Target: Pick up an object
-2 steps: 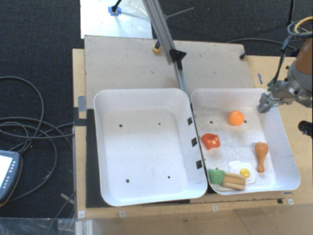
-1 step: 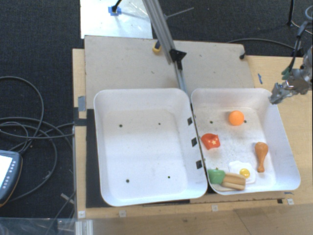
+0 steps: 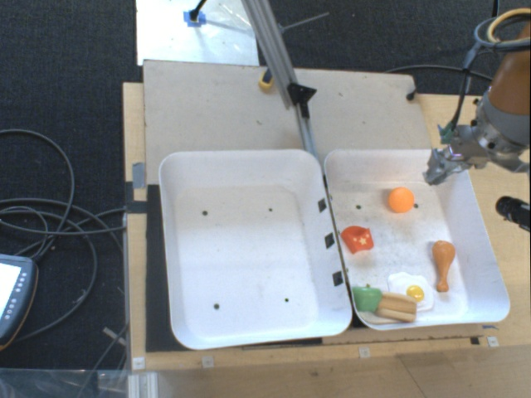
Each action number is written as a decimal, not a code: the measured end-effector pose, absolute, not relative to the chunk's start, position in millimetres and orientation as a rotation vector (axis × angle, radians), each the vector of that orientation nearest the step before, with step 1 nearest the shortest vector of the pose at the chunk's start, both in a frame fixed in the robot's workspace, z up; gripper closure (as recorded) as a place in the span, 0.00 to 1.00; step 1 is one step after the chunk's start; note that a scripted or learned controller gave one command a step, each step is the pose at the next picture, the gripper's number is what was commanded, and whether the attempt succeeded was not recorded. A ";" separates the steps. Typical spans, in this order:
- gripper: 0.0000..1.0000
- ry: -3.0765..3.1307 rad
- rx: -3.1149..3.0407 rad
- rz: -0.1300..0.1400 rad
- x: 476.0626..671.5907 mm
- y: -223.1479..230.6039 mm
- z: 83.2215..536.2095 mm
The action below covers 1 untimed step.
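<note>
The arm (image 3: 506,106) reaches in from the right, hand (image 3: 440,169) angled down-left.

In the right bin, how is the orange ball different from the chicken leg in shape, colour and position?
The orange ball is round; the chicken leg is long, thick at its top end and thin at its lower end. The ball is bright orange, while the leg is a duller brownish orange. The ball lies nearer the bin's far side, close to the tool; the leg lies nearer the bin's right wall. Both rest loose on the right bin's floor, touching nothing else.

Toy foods (image 3: 401,200) in right bin (image 3: 477,222), arm (image 3: 506,106) above.
</note>
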State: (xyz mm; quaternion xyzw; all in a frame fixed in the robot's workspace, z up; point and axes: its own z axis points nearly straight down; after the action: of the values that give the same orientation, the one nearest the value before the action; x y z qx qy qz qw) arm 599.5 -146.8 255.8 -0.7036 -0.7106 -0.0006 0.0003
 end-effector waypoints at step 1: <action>1.00 -2.231 -2.211 -0.002 588.6 -103.1 257.5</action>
State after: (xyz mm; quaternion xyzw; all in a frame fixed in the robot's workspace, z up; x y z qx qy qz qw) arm 588.6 -103.1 257.5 -0.7039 -0.7103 -0.0007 0.0004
